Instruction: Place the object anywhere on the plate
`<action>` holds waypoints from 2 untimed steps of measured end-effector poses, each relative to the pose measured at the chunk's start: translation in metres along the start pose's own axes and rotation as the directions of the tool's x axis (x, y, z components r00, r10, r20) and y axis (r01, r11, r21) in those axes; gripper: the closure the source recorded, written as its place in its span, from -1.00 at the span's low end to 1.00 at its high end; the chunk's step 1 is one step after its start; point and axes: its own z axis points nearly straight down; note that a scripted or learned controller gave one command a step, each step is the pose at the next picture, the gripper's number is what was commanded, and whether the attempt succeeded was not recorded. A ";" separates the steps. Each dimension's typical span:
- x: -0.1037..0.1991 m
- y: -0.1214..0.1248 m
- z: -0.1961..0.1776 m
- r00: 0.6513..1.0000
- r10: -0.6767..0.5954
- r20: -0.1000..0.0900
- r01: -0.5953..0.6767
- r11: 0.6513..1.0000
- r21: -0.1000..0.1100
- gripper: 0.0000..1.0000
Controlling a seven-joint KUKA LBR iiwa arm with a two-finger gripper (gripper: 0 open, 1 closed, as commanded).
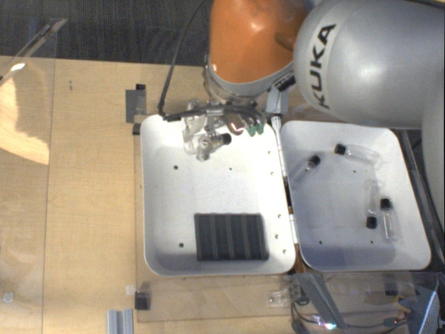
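Over the far end of the left shallow white bin [160,207], the grey two-finger gripper [203,139] hovers; whether its jaws are clenched is unclear. Nearer lies the dark ribbed rectangular plate [230,236].

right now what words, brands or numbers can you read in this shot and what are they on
"KUKA" in dark letters, running sideways on the grey arm, just right of its orange band.
Nothing else reads: the dark ridged plate in the left bin bears no print, and the small clear pieces with black ends in the right bin are too small to show any marks.
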 end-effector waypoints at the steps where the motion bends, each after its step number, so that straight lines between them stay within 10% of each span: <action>1: -0.009 0.030 0.077 0.851 0.525 -0.008 -0.525 0.851 0.005 1.00; 2: 0.066 0.073 0.076 0.985 0.170 -0.007 -0.170 0.985 0.001 1.00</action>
